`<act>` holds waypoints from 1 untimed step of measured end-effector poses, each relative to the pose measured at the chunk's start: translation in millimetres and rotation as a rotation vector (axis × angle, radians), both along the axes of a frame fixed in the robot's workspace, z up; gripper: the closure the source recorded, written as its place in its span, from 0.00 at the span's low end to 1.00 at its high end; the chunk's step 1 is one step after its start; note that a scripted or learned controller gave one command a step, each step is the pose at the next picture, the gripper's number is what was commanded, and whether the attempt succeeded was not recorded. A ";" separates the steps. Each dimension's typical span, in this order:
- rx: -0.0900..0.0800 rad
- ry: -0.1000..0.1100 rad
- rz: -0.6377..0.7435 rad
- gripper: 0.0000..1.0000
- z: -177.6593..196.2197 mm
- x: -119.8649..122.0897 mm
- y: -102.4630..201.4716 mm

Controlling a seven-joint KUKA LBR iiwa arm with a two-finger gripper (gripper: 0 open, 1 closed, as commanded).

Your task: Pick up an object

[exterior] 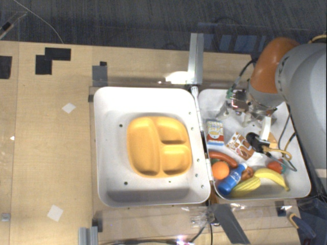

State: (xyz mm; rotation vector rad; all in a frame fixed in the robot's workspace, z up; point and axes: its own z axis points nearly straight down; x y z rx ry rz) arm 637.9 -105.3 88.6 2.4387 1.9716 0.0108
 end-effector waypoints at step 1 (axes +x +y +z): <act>-0.006 -0.001 0.319 0.00 47.2 33.2 -68.5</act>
